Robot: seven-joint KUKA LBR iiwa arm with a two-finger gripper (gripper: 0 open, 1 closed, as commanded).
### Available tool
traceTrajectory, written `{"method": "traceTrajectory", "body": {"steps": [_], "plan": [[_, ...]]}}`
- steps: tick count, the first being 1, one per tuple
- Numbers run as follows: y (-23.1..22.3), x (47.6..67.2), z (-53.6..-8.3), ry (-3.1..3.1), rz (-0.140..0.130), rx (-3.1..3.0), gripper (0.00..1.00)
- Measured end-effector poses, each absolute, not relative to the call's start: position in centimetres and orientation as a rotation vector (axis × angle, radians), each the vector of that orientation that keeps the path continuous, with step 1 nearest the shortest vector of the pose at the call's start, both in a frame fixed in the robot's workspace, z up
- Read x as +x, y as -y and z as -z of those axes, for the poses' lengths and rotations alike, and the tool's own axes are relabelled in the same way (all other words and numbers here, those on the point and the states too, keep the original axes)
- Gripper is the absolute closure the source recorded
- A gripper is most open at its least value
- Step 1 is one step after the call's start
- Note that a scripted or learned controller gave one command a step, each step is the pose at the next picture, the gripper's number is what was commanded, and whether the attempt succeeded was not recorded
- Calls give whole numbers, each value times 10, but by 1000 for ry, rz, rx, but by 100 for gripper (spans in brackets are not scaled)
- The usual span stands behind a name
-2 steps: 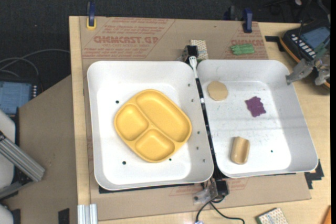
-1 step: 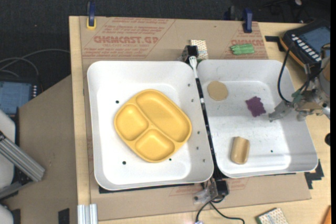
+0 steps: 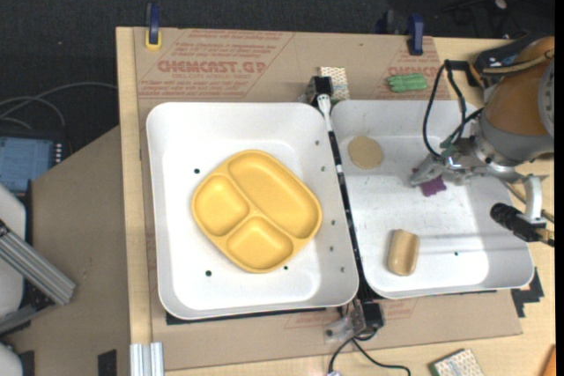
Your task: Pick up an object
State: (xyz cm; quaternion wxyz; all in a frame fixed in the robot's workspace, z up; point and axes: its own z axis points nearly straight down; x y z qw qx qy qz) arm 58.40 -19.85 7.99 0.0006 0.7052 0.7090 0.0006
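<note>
Right now the gripper (image 3: 434, 174) sits low over the right bin (image 3: 493, 273), in that bin's upper middle, w/ the grey arm (image 3: 515, 114) coming in from the right above it. A small purple object (image 3: 432, 186) lies directly at the fingertips, touching or nearly so; can't tell if it's actually clamped btwn the fingers or just under them, and can't tell how far apart the jaws stand, since wrist and cabling cover the view.

Rel. to the purple object: a flat tan disc (image 3: 365, 152) lies to its left, near the bin's upper-left corner, well apart from the gripper. A tan cylinder-ish piece (image 3: 403, 252) lies below and slightly left, near the bin's front edge, also apart. Nothing sits btwn these and the purple object.

Further left, the left bin (image 3: 172, 189) holds a yellow divided tray (image 3: 256, 210) w/ three compartments, roughly centred. A green item (image 3: 406, 83) rests on the board beyond the right bin's far edge, up from the purple object. Black cable (image 3: 429, 106) loops from the arm above the fingertips.
</note>
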Motion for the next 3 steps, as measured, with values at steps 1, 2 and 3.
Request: {"method": "traceTrajectory", "body": {"steps": [1,2,3], "plan": [[202,584,-97,-2216,-4,2214,100],[202,584,-96,-2216,-3,2215,0],[177,551,-84,-2225,3,2226,0]]}}
